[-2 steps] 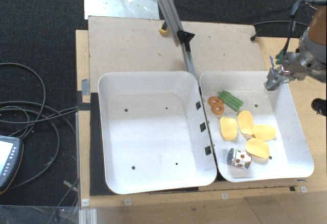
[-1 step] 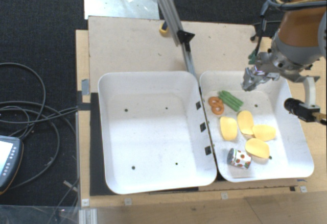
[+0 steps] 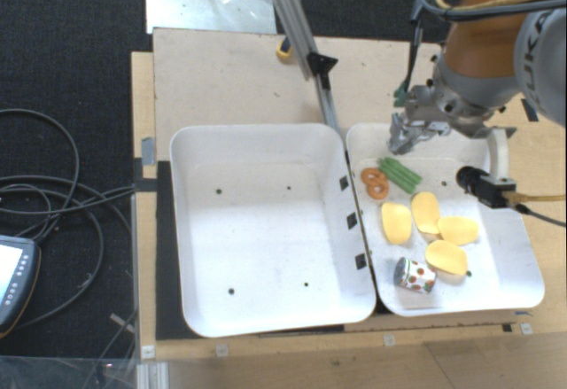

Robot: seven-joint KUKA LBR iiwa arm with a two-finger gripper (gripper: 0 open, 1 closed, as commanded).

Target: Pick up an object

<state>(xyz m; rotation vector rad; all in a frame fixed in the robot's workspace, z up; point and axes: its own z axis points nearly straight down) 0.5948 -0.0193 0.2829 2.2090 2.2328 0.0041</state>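
Observation:
The right bin [image 3: 509, 285] holds several yellow wedge-shaped pieces [image 3: 427, 213], a green strip [image 3: 401, 175], an orange ring-like piece [image 3: 374, 182] and a small white can with red spots [image 3: 414, 276]. My gripper [image 3: 403, 140] hangs over the far left part of that bin, just above and behind the green strip. Nothing shows between its tips.
The left bin [image 3: 266, 228] stands beside the right one, sharing a middle wall. A slanted metal pole [image 3: 297, 19] rises behind the bins. Cables and a handheld pendant [image 3: 13, 276] lie off the bench at the left.

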